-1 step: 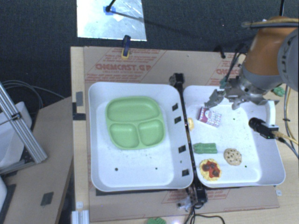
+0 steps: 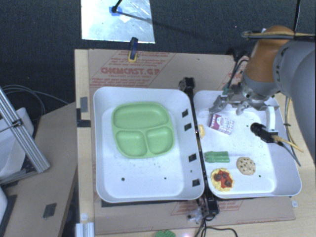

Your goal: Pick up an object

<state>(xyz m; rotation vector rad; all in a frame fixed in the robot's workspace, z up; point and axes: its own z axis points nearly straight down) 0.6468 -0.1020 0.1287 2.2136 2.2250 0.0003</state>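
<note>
Below you, dark carpeted floor (image 2: 39,28) surrounds the tabletop (image 2: 84,147), which is covered by printed cardboard (image 2: 133,70). A reflective square sheet (image 2: 117,13) lies beyond; aluminium framing (image 2: 19,137) stands at left.

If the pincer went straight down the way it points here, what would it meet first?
Most likely the small pink-and-white packet, which lies just below the pincer in the right bin. Height is hard to judge from this slanted view, so it could instead land on bare bin floor just beside the packet.
</note>
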